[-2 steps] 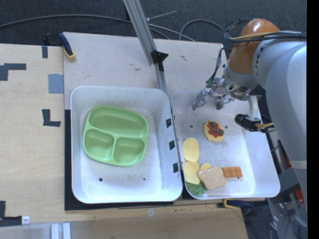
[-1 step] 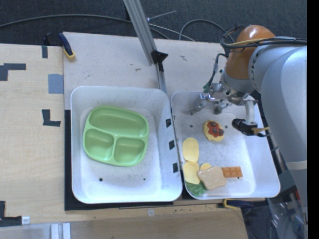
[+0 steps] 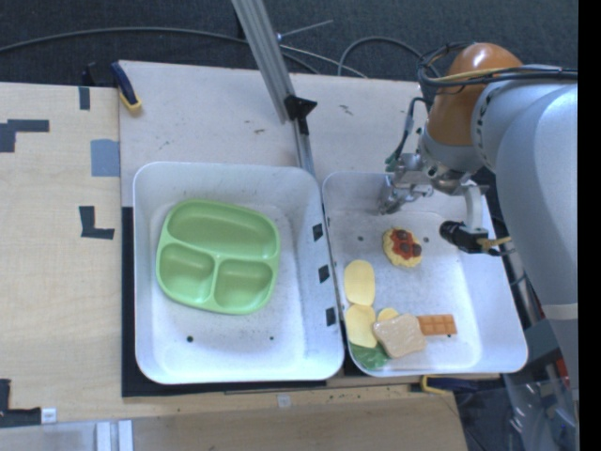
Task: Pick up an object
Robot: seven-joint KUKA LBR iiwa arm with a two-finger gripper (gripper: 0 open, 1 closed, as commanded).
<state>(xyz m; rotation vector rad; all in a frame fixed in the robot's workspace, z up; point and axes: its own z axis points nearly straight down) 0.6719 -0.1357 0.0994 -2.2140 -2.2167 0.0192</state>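
We see our gripper hanging over the far edge of the right bin, with nothing between its fingers; whether they are spread or closed we cannot tell at this slant. The nearest candidate for picking is a small round pastry with a red topping, lying toward the middle of the right bin, just nearer than the gripper and apart from it.

The main risk, as we judge it, is a miss: the pastry is low and rounded, so a descent slightly off centre could push it aside or pinch only its edge. A descent where the gripper now hangs would meet bare bin floor close to the far wall.

At the near edge of the right bin sit two yellow oval pieces, a slice of toast overlapping a green leaf, and an orange wafer touching the toast. That cluster is tight, so a grasp there could drag neighbours along.

The left bin holds a green divided plate, its compartments bare.
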